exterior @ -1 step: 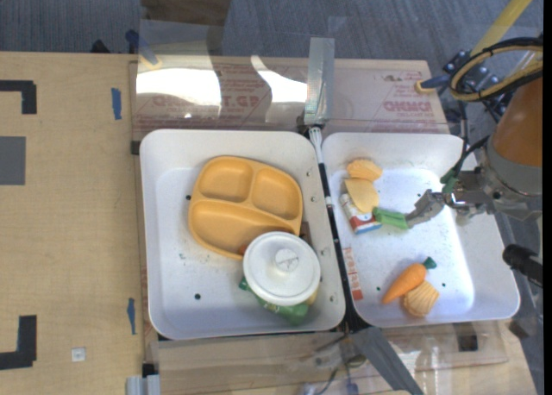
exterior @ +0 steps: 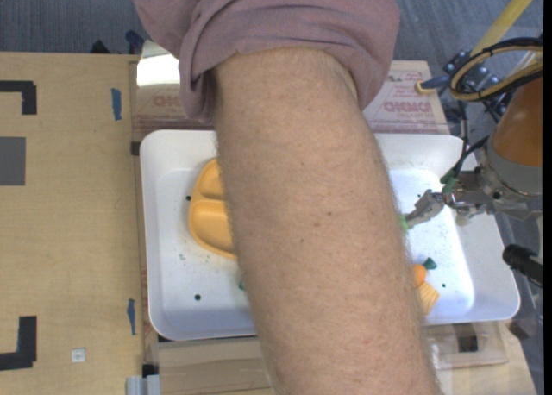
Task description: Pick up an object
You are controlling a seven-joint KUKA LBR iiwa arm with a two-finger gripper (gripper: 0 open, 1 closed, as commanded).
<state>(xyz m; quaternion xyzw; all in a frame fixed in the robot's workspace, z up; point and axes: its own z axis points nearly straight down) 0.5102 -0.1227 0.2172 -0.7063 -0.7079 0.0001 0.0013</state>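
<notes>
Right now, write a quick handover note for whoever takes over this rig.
Tool: over the right bin, near its middle; nothing visible between its fingers, and whether they are open or shut is unclear.
A person's bare forearm reaches across both bins and hides most of them.
Visible things: a yellow-orange object in the left bin, partly under the forearm; a small orange piece low in the right bin.
Done: no pick to be seen.
Left: wait until the forearm is out, then pick up an object.
</notes>
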